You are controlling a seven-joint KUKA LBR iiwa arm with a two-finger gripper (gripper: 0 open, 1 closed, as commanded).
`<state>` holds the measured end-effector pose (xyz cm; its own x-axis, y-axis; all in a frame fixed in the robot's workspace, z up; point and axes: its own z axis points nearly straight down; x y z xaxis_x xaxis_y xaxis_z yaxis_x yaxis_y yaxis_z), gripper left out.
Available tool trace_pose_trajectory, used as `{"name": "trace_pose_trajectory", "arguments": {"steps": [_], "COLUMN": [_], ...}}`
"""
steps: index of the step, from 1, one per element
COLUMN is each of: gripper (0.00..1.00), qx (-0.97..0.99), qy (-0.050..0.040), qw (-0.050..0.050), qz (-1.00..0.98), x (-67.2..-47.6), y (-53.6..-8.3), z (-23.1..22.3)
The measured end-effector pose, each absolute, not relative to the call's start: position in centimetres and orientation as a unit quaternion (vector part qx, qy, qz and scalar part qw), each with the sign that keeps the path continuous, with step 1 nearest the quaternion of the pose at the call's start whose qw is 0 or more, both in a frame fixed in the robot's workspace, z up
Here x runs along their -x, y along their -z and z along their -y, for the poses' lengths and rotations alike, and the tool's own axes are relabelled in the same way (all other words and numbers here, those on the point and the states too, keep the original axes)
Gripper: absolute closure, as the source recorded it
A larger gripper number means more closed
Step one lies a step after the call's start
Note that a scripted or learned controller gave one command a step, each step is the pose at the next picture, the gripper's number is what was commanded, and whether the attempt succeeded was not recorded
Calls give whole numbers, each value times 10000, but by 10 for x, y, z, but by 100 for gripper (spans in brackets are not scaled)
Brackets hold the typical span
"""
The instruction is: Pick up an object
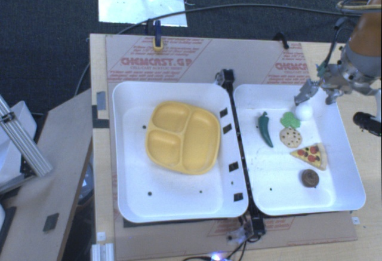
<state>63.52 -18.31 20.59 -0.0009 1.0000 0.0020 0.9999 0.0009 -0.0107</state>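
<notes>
White ball (304,111) sits near the right bin's (349,152) far edge, apart from the other toys

Gripper (317,92) hovers just above it with fingers spread wide, holding nothing, seemingly lined up for a grab

Red "CHEMCAST GP" lettering repeats across the protective sheet (197,54) under the bins.

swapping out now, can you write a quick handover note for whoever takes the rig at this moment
Hand: fingers spread, holding nothing, above the far end of the right bin, just over a white ball.
Right bin: white ball, green leafy piece, green chili pepper, cookie, pizza slice, brown round piece.
Left bin: yellow divided plate.
Done: nothing lifted.
Left: close on one object, likely the ball, and lift it.
</notes>
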Motion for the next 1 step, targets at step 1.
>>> {"name": "trace_pose_trajectory", "arguments": {"steps": [1], "gripper": [0], "qx": [7058], "qy": [5], "qw": [-9], "qz": [7084], "x": [-638], "y": [-214], "z": [183]}}
